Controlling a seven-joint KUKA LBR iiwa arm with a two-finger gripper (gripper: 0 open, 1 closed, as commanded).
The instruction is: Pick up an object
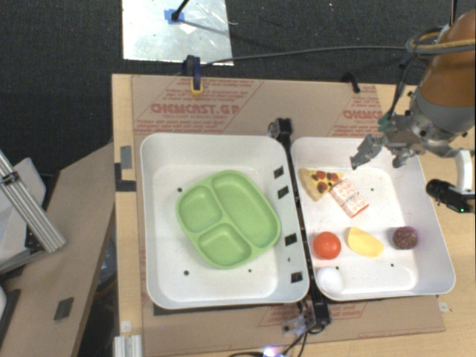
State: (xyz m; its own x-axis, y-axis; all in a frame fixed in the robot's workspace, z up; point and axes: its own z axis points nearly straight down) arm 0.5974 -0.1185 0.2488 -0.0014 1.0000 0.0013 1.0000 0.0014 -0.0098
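Note:
The right bin [435, 270] holds several small items. A pizza slice [320, 182] lies at its far left, with a red and white box [348, 198] just right of it. Nearer the front sit a red-orange ball [326, 245], a yellow piece [364, 242], a maroon ball [404, 237] and a white ball [329, 277]. My gripper [381, 156] hangs over the bin's far edge, above and right of the pizza slice. Its two fingers are spread open, with nothing between them.
The left bin [160, 199] contains a green divided plate [227, 218]. A black divider [294, 222] runs between the bins. Cardboard [223, 106] lies under both bins, with a clamp [193, 73] at its far edge. A metal frame [26, 207] stands at the left.

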